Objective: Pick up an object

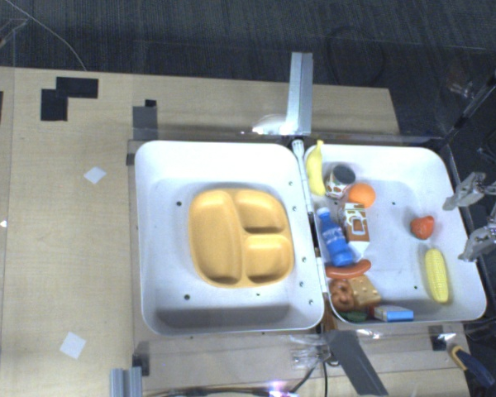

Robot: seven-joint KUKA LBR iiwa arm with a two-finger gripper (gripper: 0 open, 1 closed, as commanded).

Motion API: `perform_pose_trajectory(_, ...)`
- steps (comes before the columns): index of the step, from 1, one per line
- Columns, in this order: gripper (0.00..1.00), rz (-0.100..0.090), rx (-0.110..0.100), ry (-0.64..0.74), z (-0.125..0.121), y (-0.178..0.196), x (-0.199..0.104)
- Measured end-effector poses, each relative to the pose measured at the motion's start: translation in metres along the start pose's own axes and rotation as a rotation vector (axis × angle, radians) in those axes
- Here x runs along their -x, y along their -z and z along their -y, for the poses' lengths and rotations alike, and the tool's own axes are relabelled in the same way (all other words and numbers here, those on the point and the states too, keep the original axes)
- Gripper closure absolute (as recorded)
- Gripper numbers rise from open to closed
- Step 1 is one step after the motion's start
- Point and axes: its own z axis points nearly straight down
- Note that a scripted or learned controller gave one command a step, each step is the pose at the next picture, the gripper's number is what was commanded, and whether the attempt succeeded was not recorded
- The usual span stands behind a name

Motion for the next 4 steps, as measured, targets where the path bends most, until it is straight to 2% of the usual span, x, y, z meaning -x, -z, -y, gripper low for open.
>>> perform_pose_trajectory(1, 0.00, -0.006, 0.002, -0.229, 0.001, -0.111, -0.002)
perform_pose_trajectory(2, 0.00, -0.002, 0.001, -0.403, 0.001, -0.179, 0.079)
perform_pose_trajectory(3, 0.00, -0.002, 0.000, -0.564, -0.029, -0.195, 0.155)
perform_pose_trajectory(4, 0.00, 0.004, 0.002, -0.735, -0.115, -0.194, 0.153)
